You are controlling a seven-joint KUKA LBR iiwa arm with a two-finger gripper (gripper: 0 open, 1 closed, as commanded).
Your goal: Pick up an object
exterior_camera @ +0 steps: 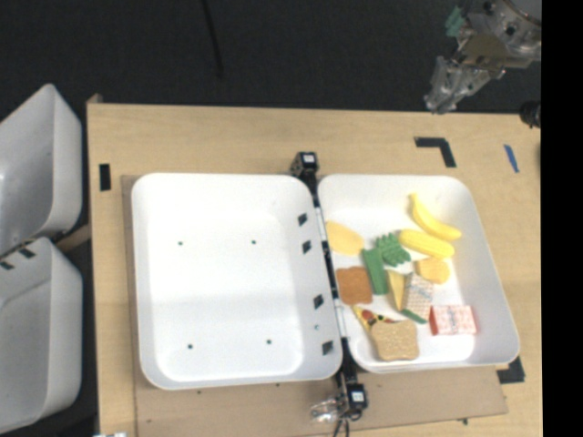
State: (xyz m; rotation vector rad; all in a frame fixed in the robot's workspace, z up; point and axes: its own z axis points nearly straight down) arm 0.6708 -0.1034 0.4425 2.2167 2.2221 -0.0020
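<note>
My gripper (444, 96) hangs high at the upper right, above the bench's far edge and well away from the bins. Nothing sits between its fingers. The right bin (483, 244) holds a cluster of toy food: a yellow banana (426, 217), a second yellow piece (424, 241), a green leafy piece (383, 255), a yellow wedge (343, 238), a brown cracker (354, 285), a slice of bread (394, 340), a pink carton (453, 320) and a small orange piece (434, 269).
The left bin (219, 280) lies beside the right one, joined by black clips along the middle. White chair-like shapes (32, 244) stand at the far left. Black tape marks (437, 148) and a blue mark (512, 158) sit on the wooden bench top.
</note>
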